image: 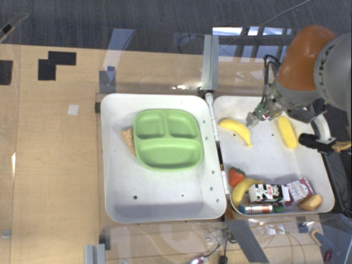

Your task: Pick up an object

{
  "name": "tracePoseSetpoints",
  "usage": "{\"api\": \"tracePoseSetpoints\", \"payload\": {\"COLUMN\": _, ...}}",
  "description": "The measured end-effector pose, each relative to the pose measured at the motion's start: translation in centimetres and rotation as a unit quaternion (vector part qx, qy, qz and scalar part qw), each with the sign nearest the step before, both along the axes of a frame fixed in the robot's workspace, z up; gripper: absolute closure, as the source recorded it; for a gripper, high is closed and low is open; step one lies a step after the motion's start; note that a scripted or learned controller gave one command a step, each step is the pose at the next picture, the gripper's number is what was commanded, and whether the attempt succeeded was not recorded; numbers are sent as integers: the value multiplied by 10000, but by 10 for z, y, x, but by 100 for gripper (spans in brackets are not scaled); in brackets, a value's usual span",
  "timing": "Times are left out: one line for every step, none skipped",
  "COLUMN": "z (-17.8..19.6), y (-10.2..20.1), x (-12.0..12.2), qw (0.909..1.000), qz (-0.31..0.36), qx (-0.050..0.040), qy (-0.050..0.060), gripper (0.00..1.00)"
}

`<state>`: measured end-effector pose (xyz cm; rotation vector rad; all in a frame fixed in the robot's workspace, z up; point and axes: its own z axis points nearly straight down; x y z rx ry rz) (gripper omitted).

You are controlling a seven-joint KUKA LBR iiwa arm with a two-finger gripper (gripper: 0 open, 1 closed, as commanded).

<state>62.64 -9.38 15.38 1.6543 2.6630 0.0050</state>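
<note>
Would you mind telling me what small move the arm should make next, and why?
Probably lower the gripper and shift it slightly left onto the banana; it hovers just beside that fruit's right end, and the banana lies apart from other items on the right bin floor.

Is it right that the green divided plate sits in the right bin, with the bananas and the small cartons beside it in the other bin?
Not quite. The camera view shows the green divided plate in the left bin, not the right one. The rest holds: the bananas and the small cartons lie in the other bin, on the right, where the gripper hangs.
</note>
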Motion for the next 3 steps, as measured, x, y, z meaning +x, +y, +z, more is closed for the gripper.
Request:
{"api": "tracePoseSetpoints", "payload": {"z": -36, "y": 0, "x": 8, "qw": 9989, "qz": -467, "qx": -3, "qy": -56, "gripper": 100}}
{"api": "tracePoseSetpoints", "payload": {"z": -64, "y": -9, "x": 0, "qw": 9869, "qz": -1611, "qx": 11, "qy": -37, "gripper": 100}}
{"api": "tracePoseSetpoints", "payload": {"z": -58, "y": -21, "x": -47, "qw": 9994, "qz": -341, "qx": 7, "qy": 4, "gripper": 100}}
